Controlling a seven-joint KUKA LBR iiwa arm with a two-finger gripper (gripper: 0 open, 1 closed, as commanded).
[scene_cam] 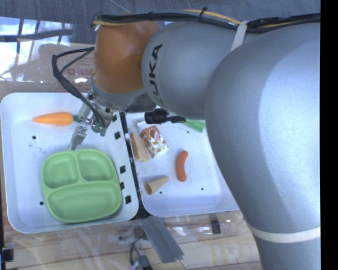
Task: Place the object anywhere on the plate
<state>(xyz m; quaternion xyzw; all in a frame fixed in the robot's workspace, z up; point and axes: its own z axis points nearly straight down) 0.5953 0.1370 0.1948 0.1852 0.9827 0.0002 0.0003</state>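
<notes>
A green three-compartment plate (pixel 81 185) lies in the near half of the left bin (pixel 17 151) with nothing on it. Near the bin's far left lies an orange carrot (pixel 52 118), its green top pointing right. My gripper (pixel 83 131) hangs low over the left bin, just right of the carrot's green end and just above the plate's far edge. Nothing visible is held in it. The orange wrist band and the grey arm fill the view above and to the right.
The right bin (pixel 214 190) holds a printed snack carton (pixel 154 141), a bread stick (pixel 138 147), a red sausage (pixel 182 166), a wafer cone (pixel 156 183) and a green item (pixel 195 125) partly under the arm. A black-clipped divider (pixel 128 162) separates the bins.
</notes>
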